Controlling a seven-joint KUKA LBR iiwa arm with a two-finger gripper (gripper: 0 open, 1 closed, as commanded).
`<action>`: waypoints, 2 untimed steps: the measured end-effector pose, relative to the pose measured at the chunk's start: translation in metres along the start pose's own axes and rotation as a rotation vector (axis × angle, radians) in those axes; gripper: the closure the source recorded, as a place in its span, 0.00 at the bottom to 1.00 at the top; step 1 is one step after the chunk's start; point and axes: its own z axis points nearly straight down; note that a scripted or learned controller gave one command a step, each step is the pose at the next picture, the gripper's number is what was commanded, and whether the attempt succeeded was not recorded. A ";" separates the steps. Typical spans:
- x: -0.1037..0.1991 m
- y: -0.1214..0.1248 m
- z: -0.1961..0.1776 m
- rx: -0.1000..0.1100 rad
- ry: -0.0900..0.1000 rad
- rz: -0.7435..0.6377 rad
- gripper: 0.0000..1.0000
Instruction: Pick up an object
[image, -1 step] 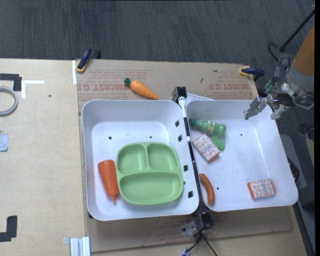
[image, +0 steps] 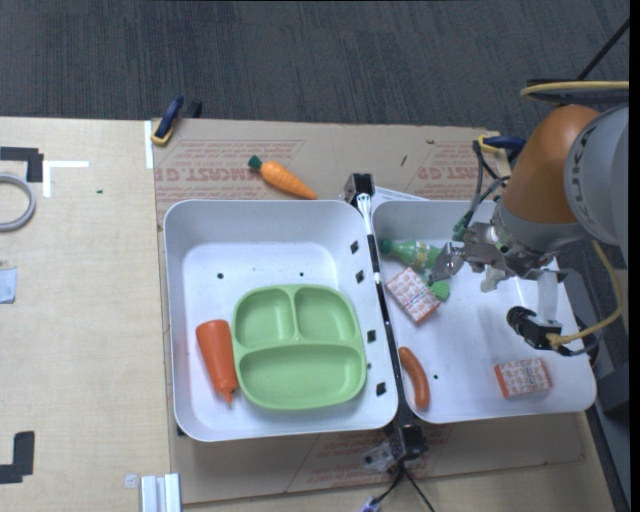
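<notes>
My gripper (image: 447, 263) hangs low over the back left of the right bin (image: 470, 395), open, with nothing between its fingers. Its tips are just right of a green bottle-shaped item (image: 408, 249) and above a small green piece (image: 440, 291). A pink checkered packet (image: 412, 295) lies just below and left of the tips. A red sausage (image: 414, 378) lies along the bin's front left, and a red patterned packet (image: 522, 378) sits at the front right.
The left bin (image: 200, 240) holds a green divided plate (image: 299, 346) and an orange carrot-shaped toy (image: 216, 357). Another toy carrot (image: 283, 177) lies on the cardboard behind the bins. Black clips (image: 360, 187) join the bins at their shared wall.
</notes>
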 end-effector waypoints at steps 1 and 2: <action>0.021 0.028 0.035 -0.012 0.001 -0.031 0.00; 0.021 0.028 0.025 -0.013 0.003 -0.030 1.00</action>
